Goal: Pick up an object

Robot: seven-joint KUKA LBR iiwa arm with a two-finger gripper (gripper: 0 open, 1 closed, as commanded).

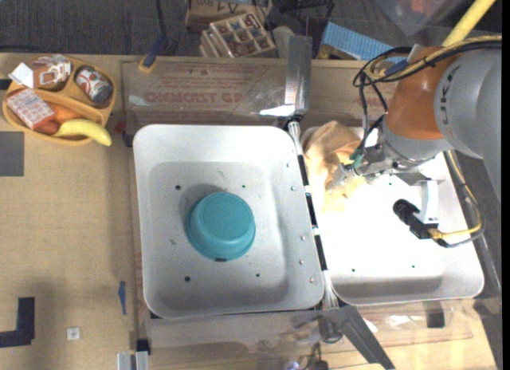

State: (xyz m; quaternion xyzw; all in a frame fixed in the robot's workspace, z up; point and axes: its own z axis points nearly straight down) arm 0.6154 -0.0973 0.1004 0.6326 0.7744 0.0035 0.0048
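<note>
Now my gripper point(356, 163) is low in the right bin point(414, 281), at its far left corner, touching a pale crumpled cloth point(328, 147) that lies there; how it is set I cannot tell. I judge this cloth soft and light, so it will fold and sag, and a raised wrinkle is the best place to pinch. I count 1 cloth, 1 teal bowl point(222, 225) upside down in the left bin point(151, 161), and 2 bins on the table point(64, 233).
</note>
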